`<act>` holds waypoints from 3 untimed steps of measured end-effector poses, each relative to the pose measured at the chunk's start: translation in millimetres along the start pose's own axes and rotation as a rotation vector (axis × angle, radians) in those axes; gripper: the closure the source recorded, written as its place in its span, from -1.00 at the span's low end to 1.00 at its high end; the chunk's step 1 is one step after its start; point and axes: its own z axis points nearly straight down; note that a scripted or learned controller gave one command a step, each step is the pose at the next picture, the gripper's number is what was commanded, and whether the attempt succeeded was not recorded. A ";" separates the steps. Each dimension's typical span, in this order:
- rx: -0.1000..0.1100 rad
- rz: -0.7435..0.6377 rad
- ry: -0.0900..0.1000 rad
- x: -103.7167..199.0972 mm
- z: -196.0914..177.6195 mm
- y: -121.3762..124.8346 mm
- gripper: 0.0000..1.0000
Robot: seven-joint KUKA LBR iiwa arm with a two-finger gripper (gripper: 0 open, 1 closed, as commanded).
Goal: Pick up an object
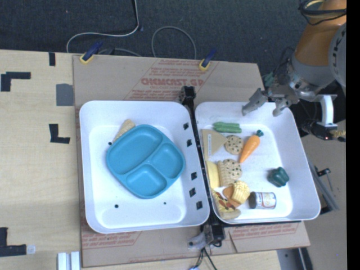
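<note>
Right bin point(298, 151), pickable stock: carrot point(250, 146) near centre, cookie point(233, 145) touching at its 9 o'clock, green bean point(226, 127) at 11, green pepper point(278, 176) at 4, small can point(263, 199) lying at 6 beside corn point(241, 192). Gripper point(265, 105) at the carrot's 1 o'clock over the far rim, fingers spread, nothing between them, probably poised to descend. Left bin point(93, 151): blue divided plate point(146, 160).

You are looking at a robotics lab: cardboard sheet point(169, 80) clamped to the counter point(34, 167) well left of the fingers, black tape marks point(17, 80), loose cable point(121, 35) on dark carpet point(225, 16), toy food in white bins point(301, 167).
</note>
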 end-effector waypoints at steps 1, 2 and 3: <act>0.011 0.001 0.002 -1.4 134.7 -20.4 -1.00; 0.001 0.000 0.001 -1.5 116.9 -17.3 1.00; 0.001 0.000 0.000 -1.7 117.3 -17.3 -1.00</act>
